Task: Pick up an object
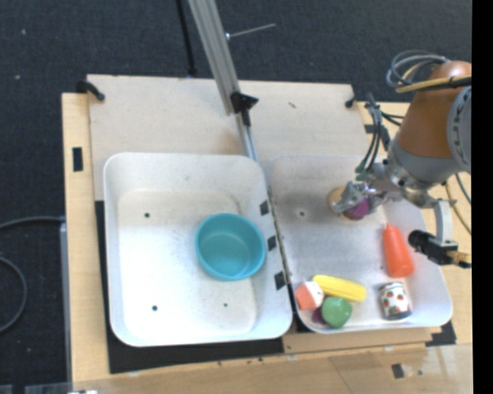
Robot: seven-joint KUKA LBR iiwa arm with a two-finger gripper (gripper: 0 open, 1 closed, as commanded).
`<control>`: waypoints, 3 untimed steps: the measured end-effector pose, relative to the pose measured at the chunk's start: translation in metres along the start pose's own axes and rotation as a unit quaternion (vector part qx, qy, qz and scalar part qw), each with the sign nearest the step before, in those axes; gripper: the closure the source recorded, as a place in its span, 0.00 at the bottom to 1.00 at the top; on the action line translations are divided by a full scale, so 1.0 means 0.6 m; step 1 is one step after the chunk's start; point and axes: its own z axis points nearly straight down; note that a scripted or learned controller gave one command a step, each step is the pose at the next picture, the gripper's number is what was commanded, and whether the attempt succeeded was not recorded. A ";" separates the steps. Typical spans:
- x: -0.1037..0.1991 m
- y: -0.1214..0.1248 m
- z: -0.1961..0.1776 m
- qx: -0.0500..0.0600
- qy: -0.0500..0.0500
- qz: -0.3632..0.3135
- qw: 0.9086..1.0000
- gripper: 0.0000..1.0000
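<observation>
The gripper (351,199) sits over a small purple toy (358,209), jaw state unclear; probably light, hard, slippery; grip its middle.

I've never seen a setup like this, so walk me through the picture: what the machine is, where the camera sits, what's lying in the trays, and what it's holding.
One camera looks down at a slant on a wooden bench with two shallow white bins. The grey arm with an orange band, reaching in from the right, is a robot; its tool sits low in the right bin, right at a small purple rounded object. Whether it actually grips that object cannot be told. The left bin holds a round blue plastic bowl. Also in the right bin: an orange carrot-shaped toy, a yellow corn-shaped toy, a green rounded toy, a small red and white block and a small printed can.
</observation>
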 end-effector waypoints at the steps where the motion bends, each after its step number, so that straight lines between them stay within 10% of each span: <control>1: -0.002 0.004 -0.091 0.000 0.000 -0.003 1.000 1.00; 3: 0.169 0.013 -0.096 0.003 0.001 -0.005 1.000 1.00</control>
